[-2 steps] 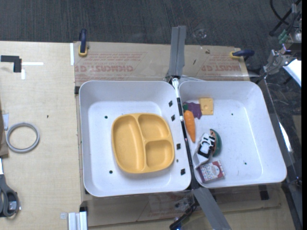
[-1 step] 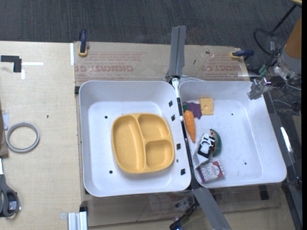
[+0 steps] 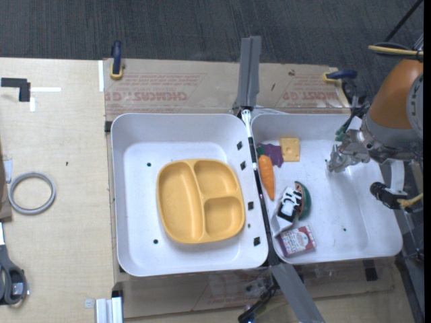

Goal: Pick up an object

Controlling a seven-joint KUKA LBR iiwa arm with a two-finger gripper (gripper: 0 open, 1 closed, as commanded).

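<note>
My gripper [image 3: 339, 161] hangs over the right part of the right bin [image 3: 350, 231], with nothing visible between its fingers. Left of it in that bin lie a yellow cheese-like square [image 3: 290, 149], a purple piece [image 3: 271, 151], an orange carrot [image 3: 267, 175], a black-and-white item on a green round thing [image 3: 293, 202], and a small red packet [image 3: 297, 240]. These objects all lie well to the gripper's left, apart from it.
The left bin [image 3: 131, 180] holds a yellow divided plate [image 3: 201, 200]. A grey tape ring [image 3: 30, 192] lies on the wooden bench at left. A metal divider bar [image 3: 250, 73] runs between the bins at the back. Clamps sit on the cardboard behind.
</note>
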